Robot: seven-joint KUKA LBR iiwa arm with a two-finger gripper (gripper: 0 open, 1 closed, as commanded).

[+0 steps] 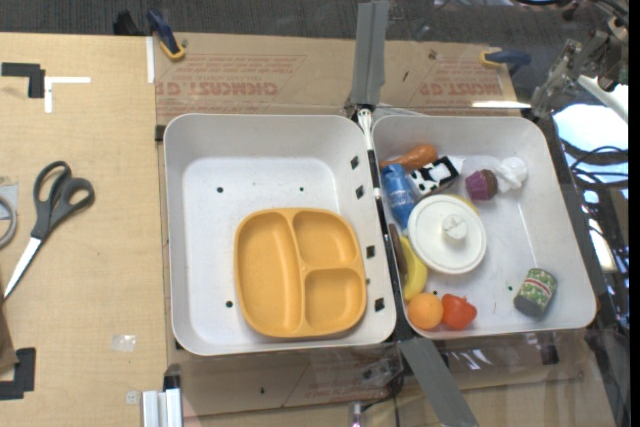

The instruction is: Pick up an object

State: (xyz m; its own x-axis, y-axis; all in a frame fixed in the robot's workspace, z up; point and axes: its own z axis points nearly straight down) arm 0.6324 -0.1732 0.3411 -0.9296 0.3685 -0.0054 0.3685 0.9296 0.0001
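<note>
The right bin holds several objects. An orange carrot-like piece, a blue bottle and a black-and-white item lie at its far left. A purple ball and a white crumpled piece sit beside them. In the middle rests a white round lidded bowl, with a banana at its left. An orange and a red piece lie at the near edge, and a small green can at the near right. The gripper hangs beyond the bin's far right corner, away from all of them.
The left bin holds a yellow divided plate. Scissors lie on the bench to the left. Blue clamps pin the cardboard behind the bins. Cables crowd the right edge.
</note>
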